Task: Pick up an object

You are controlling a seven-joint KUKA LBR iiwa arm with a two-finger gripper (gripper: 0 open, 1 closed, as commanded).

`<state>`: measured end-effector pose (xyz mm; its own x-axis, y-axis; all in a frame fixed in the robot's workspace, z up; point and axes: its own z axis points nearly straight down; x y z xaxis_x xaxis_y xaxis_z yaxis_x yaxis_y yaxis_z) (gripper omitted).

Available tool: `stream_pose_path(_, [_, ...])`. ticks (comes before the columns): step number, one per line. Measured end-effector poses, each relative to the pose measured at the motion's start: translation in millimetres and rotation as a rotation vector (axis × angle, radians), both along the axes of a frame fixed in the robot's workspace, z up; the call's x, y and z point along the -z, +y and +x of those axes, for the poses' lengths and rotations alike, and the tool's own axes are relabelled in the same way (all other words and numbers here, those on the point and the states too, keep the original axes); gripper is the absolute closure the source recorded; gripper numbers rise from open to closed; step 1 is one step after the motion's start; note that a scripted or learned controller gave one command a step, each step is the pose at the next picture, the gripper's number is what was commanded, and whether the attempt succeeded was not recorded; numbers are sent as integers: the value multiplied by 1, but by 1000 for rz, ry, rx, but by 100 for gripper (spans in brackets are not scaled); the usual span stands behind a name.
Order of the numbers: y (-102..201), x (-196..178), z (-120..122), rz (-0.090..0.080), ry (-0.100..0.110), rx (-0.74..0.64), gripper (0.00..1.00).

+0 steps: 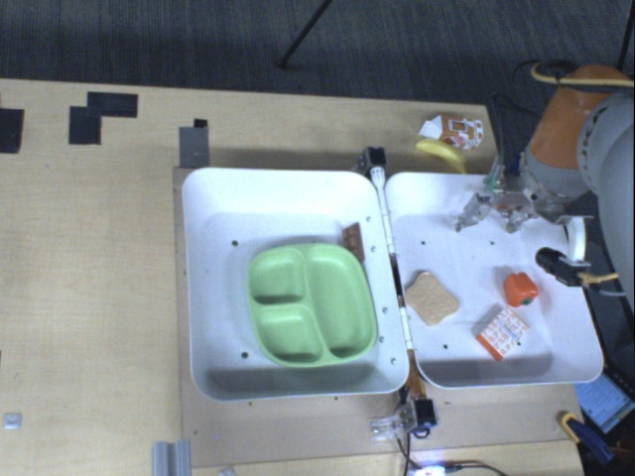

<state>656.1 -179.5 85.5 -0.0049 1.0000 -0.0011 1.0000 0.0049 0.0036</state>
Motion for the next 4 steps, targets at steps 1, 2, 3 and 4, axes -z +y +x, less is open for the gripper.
stream_pose_path(1, [53,0,-65,2,0,1,0])
stream_pose_path(2, [95,-1,-95,1,-3,1,0])
stream_pose_path(3, [95,-13,-93,1,-8,-1,100])
stream_pose_path(4, [45,-29,-31,0,-1,0,100])
